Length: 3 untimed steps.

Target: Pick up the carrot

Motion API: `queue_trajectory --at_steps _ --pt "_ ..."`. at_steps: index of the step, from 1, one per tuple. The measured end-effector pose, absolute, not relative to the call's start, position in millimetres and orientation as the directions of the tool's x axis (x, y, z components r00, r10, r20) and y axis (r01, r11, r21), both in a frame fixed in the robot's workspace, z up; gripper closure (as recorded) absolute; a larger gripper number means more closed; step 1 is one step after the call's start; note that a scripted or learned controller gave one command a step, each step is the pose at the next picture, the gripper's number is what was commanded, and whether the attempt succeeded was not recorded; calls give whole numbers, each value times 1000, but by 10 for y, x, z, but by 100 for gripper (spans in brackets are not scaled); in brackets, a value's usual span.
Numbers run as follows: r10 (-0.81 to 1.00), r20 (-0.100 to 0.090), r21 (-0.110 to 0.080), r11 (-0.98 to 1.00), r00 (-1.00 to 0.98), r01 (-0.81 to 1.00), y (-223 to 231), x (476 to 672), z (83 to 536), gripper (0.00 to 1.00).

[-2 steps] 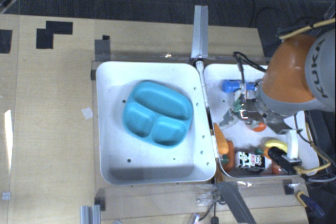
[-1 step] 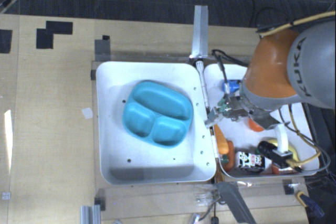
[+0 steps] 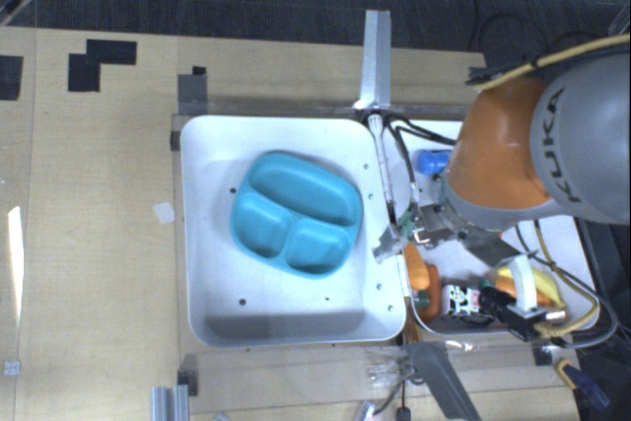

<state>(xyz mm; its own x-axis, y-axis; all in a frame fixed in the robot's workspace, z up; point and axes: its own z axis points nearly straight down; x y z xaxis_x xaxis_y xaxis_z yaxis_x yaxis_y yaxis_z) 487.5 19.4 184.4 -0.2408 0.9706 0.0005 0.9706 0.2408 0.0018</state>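
Observation:
The carrot (image 3: 422, 275), orange with a green end, lies at the front left of the right bin (image 3: 582, 232), close to the wall shared with the left bin. My gripper (image 3: 412, 234) hangs just above the carrot's far end, under the orange wrist band (image 3: 498, 153). The big grey arm covers much of the right bin.
A blue divided plate (image 3: 296, 212) sits in the left bin (image 3: 212, 301). In the right bin are a yellow banana (image 3: 530, 283), a black-and-white item (image 3: 459, 301) next to the carrot, and a blue object (image 3: 432, 162) at the back. Cables run along the divider.

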Motion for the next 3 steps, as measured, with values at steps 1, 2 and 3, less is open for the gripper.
queue_trajectory --at_steps 1,2,3 --pt "906 -2 6 423 -423 906 -128 5320 1855 0" --pt "983 1 2 185 -185 983 109 4875 1845 0" --pt "983 1 2 185 -185 983 106 4875 1845 0"
